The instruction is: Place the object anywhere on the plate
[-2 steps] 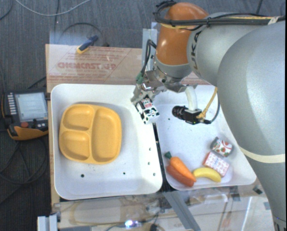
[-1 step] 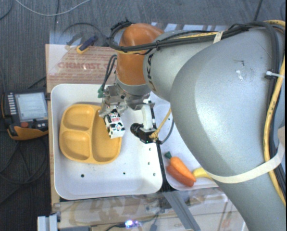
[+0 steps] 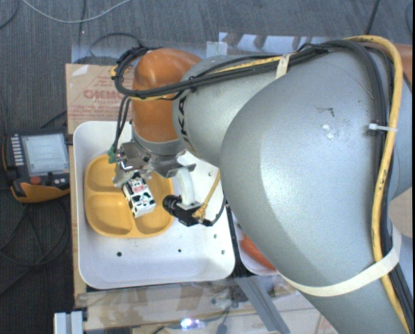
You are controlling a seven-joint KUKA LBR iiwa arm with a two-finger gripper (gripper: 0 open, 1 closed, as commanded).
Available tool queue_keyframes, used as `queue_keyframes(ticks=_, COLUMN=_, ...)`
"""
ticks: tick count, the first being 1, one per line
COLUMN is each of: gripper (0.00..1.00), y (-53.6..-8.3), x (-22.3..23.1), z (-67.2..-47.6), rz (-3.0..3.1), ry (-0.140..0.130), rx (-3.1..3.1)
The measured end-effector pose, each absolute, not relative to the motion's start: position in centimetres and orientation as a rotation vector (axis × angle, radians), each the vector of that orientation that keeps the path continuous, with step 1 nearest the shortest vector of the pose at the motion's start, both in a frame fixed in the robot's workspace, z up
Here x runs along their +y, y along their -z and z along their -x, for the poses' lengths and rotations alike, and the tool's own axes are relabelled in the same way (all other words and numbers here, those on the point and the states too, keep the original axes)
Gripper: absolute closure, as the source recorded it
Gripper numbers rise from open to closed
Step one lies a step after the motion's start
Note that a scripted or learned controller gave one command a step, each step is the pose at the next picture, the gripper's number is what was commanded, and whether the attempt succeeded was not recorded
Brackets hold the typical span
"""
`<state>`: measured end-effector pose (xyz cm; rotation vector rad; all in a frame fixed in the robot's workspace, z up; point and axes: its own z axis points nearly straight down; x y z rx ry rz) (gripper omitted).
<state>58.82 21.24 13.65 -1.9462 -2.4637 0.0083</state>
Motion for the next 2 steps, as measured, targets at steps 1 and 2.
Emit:
queue_keyframes(ticks=1, gripper=0.00, y=-13.6, x=21.2, z=-58.8, rz=1.947, ry=-0.008, rx=-2.462)
queue_keyframes(ticks=2, gripper=0.00, y=-9.6, x=20.5, z=-58.5, rz=2.081, ry=0.035, rx=-2.379)
